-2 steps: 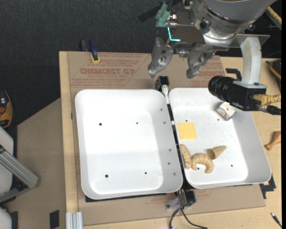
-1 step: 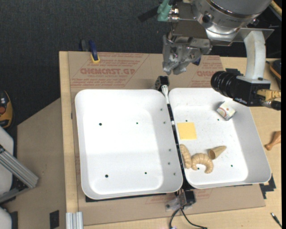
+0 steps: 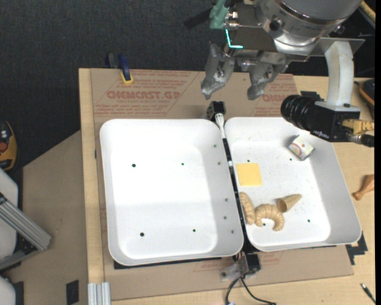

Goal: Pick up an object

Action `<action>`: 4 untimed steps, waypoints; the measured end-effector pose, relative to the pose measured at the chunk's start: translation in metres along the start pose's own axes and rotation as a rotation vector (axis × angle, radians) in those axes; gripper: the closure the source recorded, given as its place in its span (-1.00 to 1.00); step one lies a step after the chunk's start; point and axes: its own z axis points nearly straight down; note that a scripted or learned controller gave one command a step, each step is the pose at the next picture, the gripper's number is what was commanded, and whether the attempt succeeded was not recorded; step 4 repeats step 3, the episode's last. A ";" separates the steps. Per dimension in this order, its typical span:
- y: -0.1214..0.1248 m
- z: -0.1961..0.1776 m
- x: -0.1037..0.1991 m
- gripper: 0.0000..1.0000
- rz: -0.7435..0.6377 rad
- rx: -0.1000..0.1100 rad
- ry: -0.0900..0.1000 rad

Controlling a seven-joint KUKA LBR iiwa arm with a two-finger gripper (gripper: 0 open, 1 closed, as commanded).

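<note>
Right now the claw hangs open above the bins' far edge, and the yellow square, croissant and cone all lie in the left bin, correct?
Not quite. The camera view shows the yellow square, croissant and cone in the right bin, not the left bin. The claw does hang open above the far edge.

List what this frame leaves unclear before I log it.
- Arm: cut off by the top edge, camera view.
- Small white object in the right bin: too small to identify.
- Tan pieces: bunched together; count unclear.
- Gripper: open, holding nothing.
</note>
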 end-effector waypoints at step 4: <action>-0.002 0.042 0.047 -1.00 0.004 0.017 -0.005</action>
